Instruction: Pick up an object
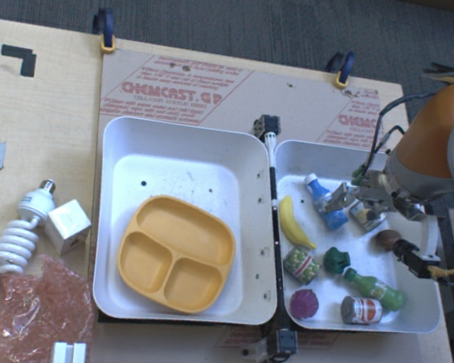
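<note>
Camera view: banana (295,222) beside hand (348,204)

Right bin (430,318) holds the candidates. Blue-and-white bottle (325,200) lying tilted near the upper left, its blue base toward the bin's middle. Banana (294,223), yellow, curved, lying flat along the left wall. Just below it a green-patterned round fruit (301,265), then a magenta round piece (304,303) near the front wall. Green bottle (362,277) on its side, dark cap end pointing left. Small can (361,309) with red-and-white label, lying on its side by the front wall.
</note>
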Controlling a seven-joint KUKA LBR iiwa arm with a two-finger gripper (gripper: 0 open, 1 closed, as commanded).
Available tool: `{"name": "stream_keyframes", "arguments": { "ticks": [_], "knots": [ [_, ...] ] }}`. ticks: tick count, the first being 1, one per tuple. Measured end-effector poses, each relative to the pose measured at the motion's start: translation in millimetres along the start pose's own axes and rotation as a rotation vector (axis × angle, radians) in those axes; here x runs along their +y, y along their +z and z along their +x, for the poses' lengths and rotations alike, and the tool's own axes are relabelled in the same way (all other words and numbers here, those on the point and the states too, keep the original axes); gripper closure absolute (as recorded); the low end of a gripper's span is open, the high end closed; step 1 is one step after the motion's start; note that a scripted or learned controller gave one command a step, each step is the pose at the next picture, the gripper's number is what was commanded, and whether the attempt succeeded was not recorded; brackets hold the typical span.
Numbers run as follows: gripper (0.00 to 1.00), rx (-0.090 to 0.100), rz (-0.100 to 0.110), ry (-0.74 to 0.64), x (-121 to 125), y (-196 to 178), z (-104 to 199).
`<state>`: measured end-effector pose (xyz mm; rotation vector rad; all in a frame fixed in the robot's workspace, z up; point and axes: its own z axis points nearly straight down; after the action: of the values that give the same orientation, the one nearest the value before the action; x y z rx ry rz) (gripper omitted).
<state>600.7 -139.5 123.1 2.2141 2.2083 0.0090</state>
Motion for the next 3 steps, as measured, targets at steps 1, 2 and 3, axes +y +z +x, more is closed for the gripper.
{"name": "stream_keyframes", "arguments": {
  "ticks": [1, 2, 3],
  "knots": [
    [1.00, -0.001, -0.002, 0.001, 1, -10, -1],
    [0.00, -0.001, -0.002, 0.001, 1, -10, 0],
    [0.00, 0.006, 0.014, -0.002, -31, 30, -4]
  ]
}}
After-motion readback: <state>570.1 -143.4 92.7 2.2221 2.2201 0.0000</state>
